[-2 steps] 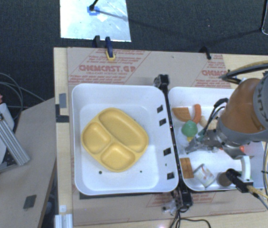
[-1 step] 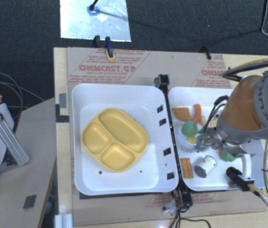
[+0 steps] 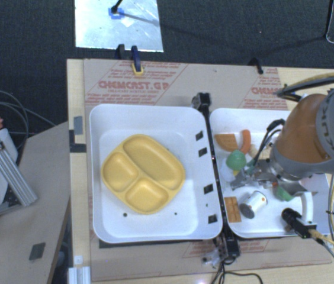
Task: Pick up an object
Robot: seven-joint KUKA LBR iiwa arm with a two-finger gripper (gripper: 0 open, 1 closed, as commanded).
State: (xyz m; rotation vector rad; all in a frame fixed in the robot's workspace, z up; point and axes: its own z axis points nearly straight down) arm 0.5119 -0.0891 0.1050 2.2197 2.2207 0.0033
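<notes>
In the right bin point(image 3: 262, 116), nearest the camera at about 7 o'clock, lies a tan ridged block point(image 3: 232, 209), with a small white cylinder point(image 3: 253, 201) just beside it. Both look light and rigid; the cylinder may roll. Above them the gripper point(image 3: 244, 180) hangs near the bin's middle; whether it is wide or narrow cannot be told. Just beyond, toward 10 o'clock, sits the green toy piece point(image 3: 235, 160), probably smooth hard plastic, best pinched across its narrow sides. Farthest, at 11 o'clock, are a tan wedge point(image 3: 226, 141) and an orange piece point(image 3: 246, 139).
</notes>
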